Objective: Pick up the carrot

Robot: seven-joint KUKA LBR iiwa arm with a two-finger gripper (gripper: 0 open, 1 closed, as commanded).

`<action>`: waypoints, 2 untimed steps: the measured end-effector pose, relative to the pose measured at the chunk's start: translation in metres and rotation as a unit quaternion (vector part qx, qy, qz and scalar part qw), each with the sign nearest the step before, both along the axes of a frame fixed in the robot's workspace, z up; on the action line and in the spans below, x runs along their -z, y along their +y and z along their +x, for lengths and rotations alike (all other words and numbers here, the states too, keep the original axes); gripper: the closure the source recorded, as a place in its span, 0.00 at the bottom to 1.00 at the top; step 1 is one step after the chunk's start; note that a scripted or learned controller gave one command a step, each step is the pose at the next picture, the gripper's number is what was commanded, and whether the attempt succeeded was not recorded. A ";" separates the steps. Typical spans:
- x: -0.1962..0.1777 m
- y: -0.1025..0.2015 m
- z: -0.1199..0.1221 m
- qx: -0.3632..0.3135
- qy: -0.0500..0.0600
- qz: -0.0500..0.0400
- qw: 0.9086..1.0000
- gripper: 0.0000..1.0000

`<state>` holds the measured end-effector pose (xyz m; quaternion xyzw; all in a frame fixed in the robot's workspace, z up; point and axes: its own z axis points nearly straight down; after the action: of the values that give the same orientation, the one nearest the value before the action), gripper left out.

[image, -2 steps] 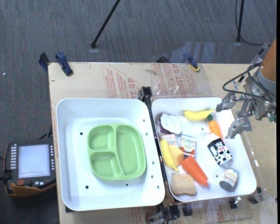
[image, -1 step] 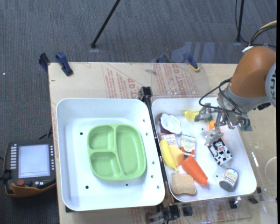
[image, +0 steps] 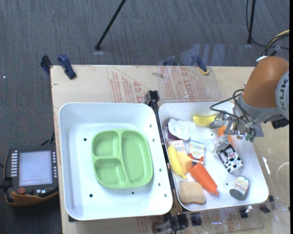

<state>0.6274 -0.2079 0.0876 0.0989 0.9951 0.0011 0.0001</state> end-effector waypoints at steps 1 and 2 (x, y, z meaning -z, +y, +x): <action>-0.012 0.003 0.003 -0.004 -0.003 0.000 1.000 1.00; 0.000 0.010 -0.053 -0.167 -0.001 0.000 0.986 1.00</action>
<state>0.5743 -0.1978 0.0874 -0.0685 0.9977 0.0011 0.0008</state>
